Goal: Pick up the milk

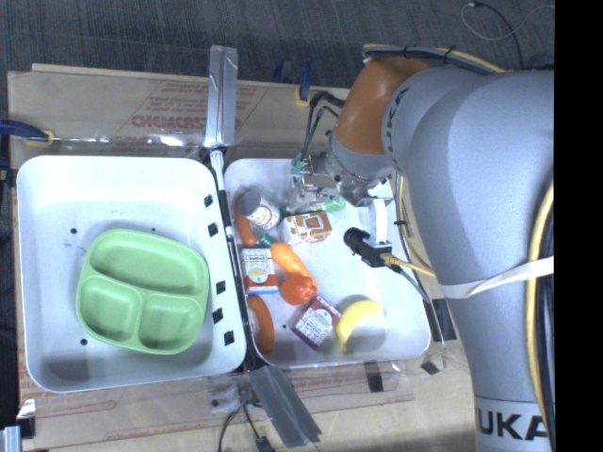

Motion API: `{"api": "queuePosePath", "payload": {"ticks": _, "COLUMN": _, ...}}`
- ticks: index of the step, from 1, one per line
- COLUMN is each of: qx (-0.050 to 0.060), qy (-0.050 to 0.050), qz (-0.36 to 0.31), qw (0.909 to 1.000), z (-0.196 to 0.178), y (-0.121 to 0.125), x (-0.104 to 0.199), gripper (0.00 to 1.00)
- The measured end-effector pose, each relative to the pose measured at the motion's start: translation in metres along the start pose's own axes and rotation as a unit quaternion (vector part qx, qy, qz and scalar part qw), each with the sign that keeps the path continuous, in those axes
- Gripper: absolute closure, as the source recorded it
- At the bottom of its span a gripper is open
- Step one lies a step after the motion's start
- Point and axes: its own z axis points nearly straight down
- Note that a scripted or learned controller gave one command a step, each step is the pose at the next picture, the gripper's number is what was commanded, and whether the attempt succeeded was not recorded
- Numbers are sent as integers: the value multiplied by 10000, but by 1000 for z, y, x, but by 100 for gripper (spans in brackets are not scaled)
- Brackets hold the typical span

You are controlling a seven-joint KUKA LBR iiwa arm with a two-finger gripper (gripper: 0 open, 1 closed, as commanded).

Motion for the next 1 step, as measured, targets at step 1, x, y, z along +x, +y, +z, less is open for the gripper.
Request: {"api": "queuePosePath", "payload": {"ticks": 1, "qx": 53, "qy": -5, "qz": 1915, "qw": 9815, "z": -44, "y": 0, "x": -6, "gripper": 100}}
